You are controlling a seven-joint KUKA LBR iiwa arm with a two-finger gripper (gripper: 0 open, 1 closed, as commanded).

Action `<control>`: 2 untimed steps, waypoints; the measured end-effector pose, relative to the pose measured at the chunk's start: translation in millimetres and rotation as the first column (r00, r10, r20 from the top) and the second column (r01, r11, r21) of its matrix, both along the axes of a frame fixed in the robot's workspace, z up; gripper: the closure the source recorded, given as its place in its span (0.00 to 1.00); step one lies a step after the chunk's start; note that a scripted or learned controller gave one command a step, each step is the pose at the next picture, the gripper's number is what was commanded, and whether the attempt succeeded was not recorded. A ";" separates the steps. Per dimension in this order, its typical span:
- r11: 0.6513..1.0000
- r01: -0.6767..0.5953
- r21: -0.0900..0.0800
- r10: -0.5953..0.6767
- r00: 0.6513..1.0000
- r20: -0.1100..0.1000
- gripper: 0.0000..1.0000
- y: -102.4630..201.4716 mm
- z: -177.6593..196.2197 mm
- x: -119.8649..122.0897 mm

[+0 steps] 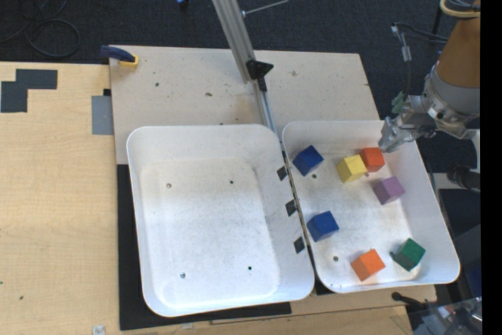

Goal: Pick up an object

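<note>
the gripper (391, 139) hangs at the right bin's (439, 247) far right rim, just beside the orange-red cube (373, 159); whether its fingers are parted, i cannot tell, and nothing shows between them. the yellow cube (352, 168) touches the orange-red cube, with the purple cube (387, 189) near them.

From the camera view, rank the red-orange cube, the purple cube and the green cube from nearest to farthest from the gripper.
1. red-orange cube, just below-left of the gripper
2. purple cube, mid right bin
3. green cube, near corner of that bin
</note>
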State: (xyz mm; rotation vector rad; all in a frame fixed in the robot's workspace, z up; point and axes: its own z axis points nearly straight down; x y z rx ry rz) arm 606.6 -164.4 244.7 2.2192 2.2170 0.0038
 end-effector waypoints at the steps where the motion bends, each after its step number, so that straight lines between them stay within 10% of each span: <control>1: 1.000 -0.003 0.001 0.003 1.000 -0.006 1.00 0.2 -0.7 0.2; 2: 1.000 -0.004 0.003 0.004 1.000 -0.008 1.00 44.5 -7.3 13.0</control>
